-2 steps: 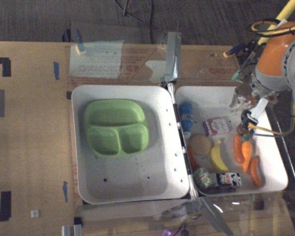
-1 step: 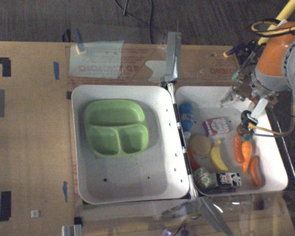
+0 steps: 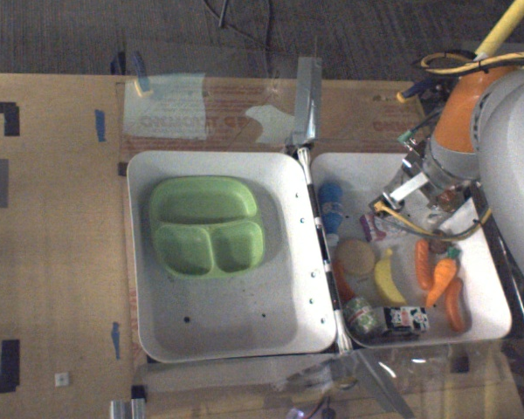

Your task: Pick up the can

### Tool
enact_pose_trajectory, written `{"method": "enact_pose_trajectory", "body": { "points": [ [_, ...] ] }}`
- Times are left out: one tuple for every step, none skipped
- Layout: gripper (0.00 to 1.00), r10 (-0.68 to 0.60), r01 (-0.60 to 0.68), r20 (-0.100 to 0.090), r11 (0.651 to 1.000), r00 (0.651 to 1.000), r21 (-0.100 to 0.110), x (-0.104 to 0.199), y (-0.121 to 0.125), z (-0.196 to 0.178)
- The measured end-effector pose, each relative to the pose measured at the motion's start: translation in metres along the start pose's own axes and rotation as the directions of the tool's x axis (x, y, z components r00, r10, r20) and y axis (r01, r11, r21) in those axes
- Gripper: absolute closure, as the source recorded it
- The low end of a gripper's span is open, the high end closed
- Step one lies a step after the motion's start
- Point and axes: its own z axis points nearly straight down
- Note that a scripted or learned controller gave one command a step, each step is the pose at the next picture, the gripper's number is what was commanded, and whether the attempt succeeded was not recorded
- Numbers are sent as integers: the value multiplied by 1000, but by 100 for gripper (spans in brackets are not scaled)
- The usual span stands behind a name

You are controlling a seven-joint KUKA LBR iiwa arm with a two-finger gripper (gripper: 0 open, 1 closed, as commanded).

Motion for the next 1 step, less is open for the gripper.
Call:
{"method": "enact_pose_trajectory", "body": {
  "points": [
    [0, -18, 18, 8, 1000, 1000, 2, 17, 5, -1]
  ]
}}
